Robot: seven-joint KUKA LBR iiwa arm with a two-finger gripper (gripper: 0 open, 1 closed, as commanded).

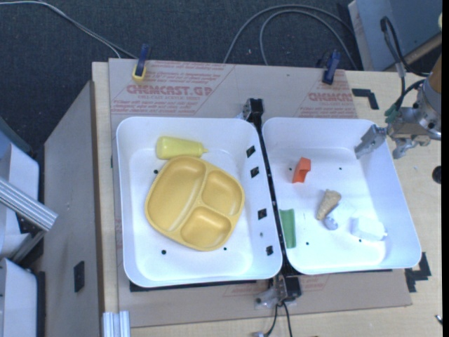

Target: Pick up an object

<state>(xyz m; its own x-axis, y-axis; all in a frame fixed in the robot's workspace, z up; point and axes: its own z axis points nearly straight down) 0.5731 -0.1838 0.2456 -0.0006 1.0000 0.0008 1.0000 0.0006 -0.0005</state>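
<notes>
The right bin [393, 181] holds an orange block [302, 170], a tan cone-shaped piece [328, 203] with a small grey-blue bit [330, 223] beside it, a green bar [287, 228] by the left wall, and a pale white object [368, 228] near the front right. In the left bin [133, 188] lie a yellow divided plate [195, 202] and a yellow bottle [179, 147]. My gripper [385, 144] hangs over the right bin's far right corner, open, with nothing between its fingers. It is well apart from every object.
A black divider with clips [258, 181] runs between the two bins. Cardboard sheets [210, 83] lie under the bins, held by blue clamps [142, 60] at the back. Cables [280, 27] loop behind the bench.
</notes>
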